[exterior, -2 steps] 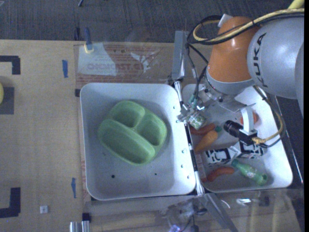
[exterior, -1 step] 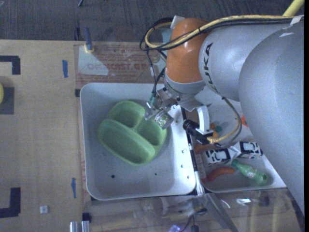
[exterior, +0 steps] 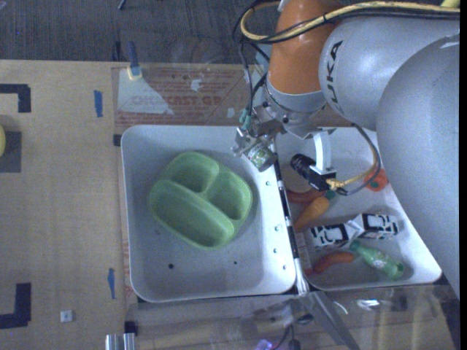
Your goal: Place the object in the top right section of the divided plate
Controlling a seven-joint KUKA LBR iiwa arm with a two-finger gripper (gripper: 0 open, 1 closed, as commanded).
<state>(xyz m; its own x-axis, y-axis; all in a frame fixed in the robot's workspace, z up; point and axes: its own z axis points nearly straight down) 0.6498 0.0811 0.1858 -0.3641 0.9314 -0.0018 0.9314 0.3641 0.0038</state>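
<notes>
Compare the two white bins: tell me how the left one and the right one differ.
The left bin bears one large thing, a green divided plate; the right bin bears several small ones, among them a carrot, a green bottle and two black-and-white toys. The arm hangs partly over the right bin, while the left bin lies mostly uncovered. Both are shallow, white and set side by side.

The grey arm [exterior: 394, 71] reaches in from the right, orange band uppermost. Its gripper [exterior: 255, 146] points down and leftward.
</notes>
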